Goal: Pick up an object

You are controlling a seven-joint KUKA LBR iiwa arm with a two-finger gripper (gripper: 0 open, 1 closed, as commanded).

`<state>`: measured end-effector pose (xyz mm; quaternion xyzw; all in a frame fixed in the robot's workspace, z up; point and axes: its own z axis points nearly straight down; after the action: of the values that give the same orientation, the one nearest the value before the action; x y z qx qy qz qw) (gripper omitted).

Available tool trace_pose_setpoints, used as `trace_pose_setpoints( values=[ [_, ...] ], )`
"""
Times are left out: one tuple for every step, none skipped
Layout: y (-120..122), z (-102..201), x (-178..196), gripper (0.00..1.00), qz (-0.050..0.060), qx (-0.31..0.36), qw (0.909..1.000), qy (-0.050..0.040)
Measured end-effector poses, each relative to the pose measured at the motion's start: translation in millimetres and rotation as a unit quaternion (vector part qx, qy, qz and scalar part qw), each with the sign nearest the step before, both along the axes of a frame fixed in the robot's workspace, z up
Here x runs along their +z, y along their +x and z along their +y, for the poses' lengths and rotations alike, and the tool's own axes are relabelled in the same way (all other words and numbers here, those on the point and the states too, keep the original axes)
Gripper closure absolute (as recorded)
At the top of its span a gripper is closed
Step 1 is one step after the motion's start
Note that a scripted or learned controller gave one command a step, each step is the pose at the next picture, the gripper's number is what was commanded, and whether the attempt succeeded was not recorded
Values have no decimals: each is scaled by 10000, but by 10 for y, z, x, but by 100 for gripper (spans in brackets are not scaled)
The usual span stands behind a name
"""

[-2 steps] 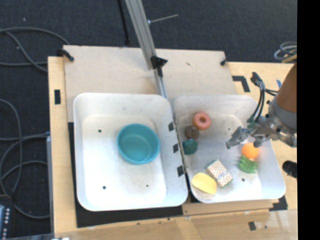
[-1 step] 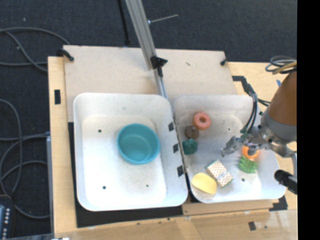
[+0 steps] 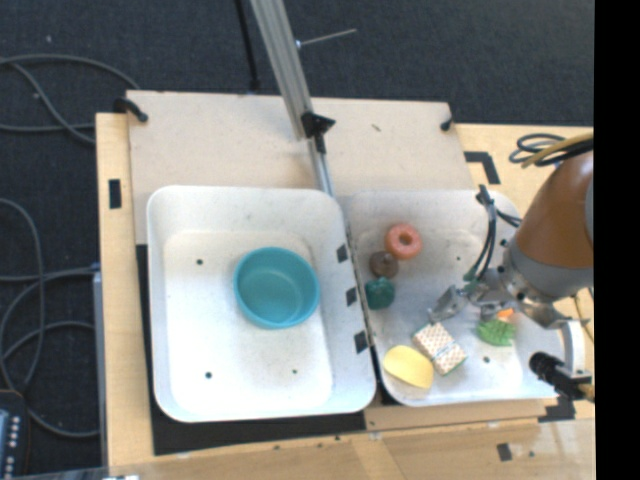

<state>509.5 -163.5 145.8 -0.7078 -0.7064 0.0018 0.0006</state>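
Two bins (image 3: 170, 268); tool (image 3: 462, 301) low over right bin, near patterned box (image 3: 441, 347).

Two shallow white bins, the left bin (image 3: 180, 368) and the right bin (image 3: 440, 213), stood side by side on a pale wooden bench (image 3: 250, 138) set over a dark carpeted floor (image 3: 120, 28). A slanted aluminium rail (image 3: 283, 53) ran from the top of the view down to the junction between the bins, ending at a black bracket (image 3: 317, 125). Loose black cables (image 3: 40, 98) lay on the floor to the left, and yellow cables (image 3: 545, 150) appeared at the bench's right edge.
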Motion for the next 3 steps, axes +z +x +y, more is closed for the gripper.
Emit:
trace_pose_setpoints(
  values=[
    [21, 0, 133, 100, -36, -13, 10000, 9],
    [116, -30, 740, 100, -57, 29, 10000, -2],
    [127, -16, 1177, 100, -52, 34, 10000, 1]
  ],
)
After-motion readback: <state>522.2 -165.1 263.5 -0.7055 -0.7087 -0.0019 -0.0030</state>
